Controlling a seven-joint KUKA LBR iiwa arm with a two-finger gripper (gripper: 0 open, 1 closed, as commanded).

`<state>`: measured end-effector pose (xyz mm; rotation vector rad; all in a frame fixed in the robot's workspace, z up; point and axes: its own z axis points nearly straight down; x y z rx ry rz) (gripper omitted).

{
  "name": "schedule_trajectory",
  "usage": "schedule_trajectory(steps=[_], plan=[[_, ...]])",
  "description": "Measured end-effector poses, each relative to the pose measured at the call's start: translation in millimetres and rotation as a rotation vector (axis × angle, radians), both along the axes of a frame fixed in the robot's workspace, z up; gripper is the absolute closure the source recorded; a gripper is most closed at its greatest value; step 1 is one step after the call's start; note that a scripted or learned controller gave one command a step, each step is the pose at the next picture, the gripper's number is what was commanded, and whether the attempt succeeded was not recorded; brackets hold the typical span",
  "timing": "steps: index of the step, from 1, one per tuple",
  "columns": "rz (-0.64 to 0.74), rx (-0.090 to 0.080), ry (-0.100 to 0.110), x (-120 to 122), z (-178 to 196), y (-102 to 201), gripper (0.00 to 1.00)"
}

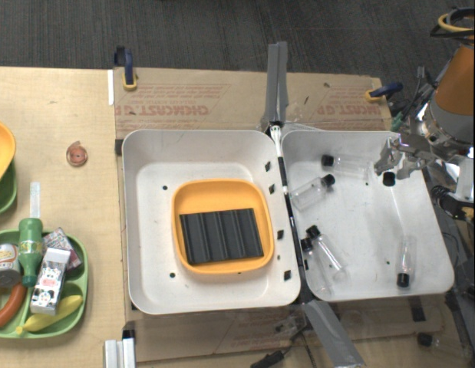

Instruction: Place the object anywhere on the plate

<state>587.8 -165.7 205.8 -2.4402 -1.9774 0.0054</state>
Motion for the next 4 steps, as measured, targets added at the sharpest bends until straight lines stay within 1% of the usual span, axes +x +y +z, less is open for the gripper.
schedule_trajectory(steps=[1, 2, 3, 4], plan=[[0.029, -0.001, -0.001, 52.0, -21.0, -39.4, 1.00], [0.280, -0.001, -0.004, 71.5, -3.4, -46.3, 1.00], [0.503, -0.001, -0.004, 71.5, 32.5, -57.0, 1.00], [0.754, -0.001, -0.005, 71.9, 110.1, -56.5, 1.00]])
